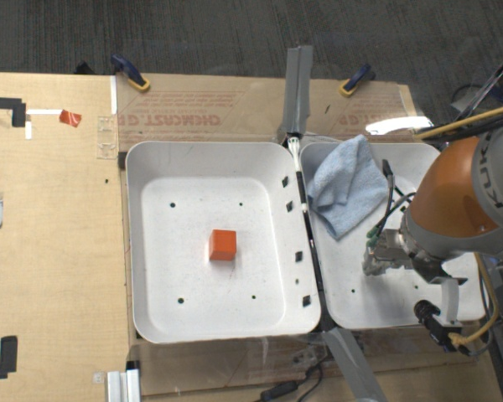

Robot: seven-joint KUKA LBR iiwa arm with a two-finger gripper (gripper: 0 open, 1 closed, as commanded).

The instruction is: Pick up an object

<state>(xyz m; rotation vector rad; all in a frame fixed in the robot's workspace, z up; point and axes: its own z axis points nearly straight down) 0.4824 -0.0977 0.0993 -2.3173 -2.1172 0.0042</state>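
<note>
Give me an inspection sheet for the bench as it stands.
Surface: two white bins, left bin and right bin, on cardboard.
Job's things: orange block near middle of left bin; blue cloth at right bin's upper left, overlapping the divider.
Clutter: red tape scrap on bench, far left.
Grippers: gripper over right bin, fingers hidden.
Cables: wires along the wrist.
Surroundings: clamps on cardboard's back edge; dark floor.

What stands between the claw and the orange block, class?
The claw is over the right bin, while the orange block lies in the left bin. Between them run the two bins' adjoining rims and the divider. The blue cloth lies further back, off the direct line.
</note>
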